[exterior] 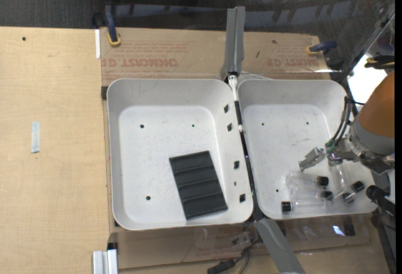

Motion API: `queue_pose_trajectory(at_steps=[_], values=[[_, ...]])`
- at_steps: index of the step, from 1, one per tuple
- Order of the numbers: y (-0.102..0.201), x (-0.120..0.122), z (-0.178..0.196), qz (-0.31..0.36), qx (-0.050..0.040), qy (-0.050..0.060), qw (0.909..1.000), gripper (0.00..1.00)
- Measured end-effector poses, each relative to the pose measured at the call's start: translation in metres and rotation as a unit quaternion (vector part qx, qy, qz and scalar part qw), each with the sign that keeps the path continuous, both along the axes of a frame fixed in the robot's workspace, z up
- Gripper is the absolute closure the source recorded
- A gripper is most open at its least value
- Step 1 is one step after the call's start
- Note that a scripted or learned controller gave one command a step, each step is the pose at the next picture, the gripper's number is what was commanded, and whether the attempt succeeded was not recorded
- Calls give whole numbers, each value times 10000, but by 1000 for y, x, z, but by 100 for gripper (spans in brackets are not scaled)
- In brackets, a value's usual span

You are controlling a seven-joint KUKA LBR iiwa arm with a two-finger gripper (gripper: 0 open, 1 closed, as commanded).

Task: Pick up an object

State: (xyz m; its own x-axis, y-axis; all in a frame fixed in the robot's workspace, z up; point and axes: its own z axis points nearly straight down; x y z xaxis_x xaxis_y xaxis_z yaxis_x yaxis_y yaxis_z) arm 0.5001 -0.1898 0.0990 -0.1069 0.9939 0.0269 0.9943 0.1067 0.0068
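At the near side of the right bin, close to its front rim, lies a clear plastic piece with small black caps or knobs on it, one at its left end and a few more scattered toward the right. The gripper sits low over this piece, right at its far edge, but it looks like a tangle of silvery metal and see-through parts from here, and I cannot tell how wide the jaws stand or whether they have hold of anything. Behind it the arm comes in from the right, its orange band bulging over the bin's right wall. In the left bin, a dark ribbed rectangular pad lies flat toward the near right corner, slightly askew. Farther back, beyond both bins, a sheet of brown cardboard carries red printing.
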Motion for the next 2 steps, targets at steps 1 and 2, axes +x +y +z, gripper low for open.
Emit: queue_pose_trajectory(at_steps=[1, 2], values=[[-31, 29, 30, 2366, -130, -7, 9715, 0], [-36, -12, 5, 2508, -226, -148, 9677, 0]])
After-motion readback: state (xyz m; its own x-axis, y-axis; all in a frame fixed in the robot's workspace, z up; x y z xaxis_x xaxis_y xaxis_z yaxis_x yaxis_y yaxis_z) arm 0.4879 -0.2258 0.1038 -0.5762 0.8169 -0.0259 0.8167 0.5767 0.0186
